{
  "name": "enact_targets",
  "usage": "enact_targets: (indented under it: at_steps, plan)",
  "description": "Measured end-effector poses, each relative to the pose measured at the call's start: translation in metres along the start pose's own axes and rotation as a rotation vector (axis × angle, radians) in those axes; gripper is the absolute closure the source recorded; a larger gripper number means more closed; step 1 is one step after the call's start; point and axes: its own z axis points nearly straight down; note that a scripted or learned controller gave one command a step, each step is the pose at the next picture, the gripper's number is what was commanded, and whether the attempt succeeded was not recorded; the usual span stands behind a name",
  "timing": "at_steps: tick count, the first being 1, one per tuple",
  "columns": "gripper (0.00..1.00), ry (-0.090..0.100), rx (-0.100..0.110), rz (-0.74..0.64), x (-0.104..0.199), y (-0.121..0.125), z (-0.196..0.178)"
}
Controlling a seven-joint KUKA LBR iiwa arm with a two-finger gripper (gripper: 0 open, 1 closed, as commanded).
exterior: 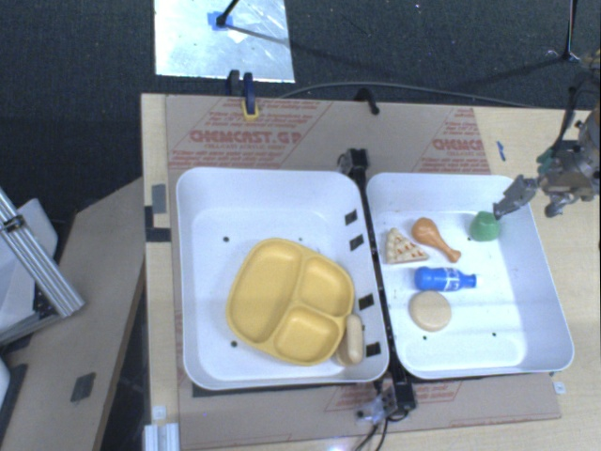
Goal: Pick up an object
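Fingers (531, 200) spread – above green object (485, 225)

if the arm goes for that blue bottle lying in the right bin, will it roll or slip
The blue bottle lies on its side, so its round body would probably roll if nudged across its length. It looks like smooth plastic, so it may slip from a loose pinch. It seems small and likely light; the tan disc close beside it might get bumped.

A lab bench — white bins (282, 188), clamped cardboard (282, 125), toy food (435, 237).
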Motion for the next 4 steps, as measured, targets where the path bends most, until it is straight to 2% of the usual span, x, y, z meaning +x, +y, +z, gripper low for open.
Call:
enact_targets:
  at_steps: [1,3,4]
  plan:
    - [0.0,-0.002,-0.008,-0.002,0.0,0.002,-0.005]
    - [0.0,-0.001,-0.004,-0.001,-0.003,0.009,0.117]
    - [0.0,-0.001,-0.004,0.0,-0.001,0.0,0.166]
